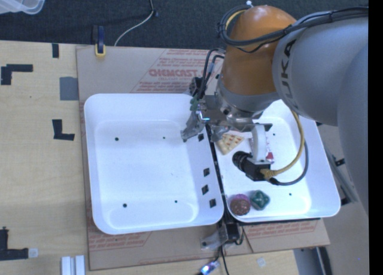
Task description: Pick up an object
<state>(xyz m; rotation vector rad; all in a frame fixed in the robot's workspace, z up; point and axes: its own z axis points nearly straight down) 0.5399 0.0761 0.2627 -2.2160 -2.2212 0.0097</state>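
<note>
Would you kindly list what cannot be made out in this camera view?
- Gripper: its finger state is hidden beneath the arm's orange band.
- Right bin: its upper part is covered by the arm.
- Waffle-patterned piece: partly under the wrist, identity unclear.
- Round brown object and green object: too small to identify.

Arm (281, 58) over right bin (317, 178), small objects (248, 202) inside
</note>
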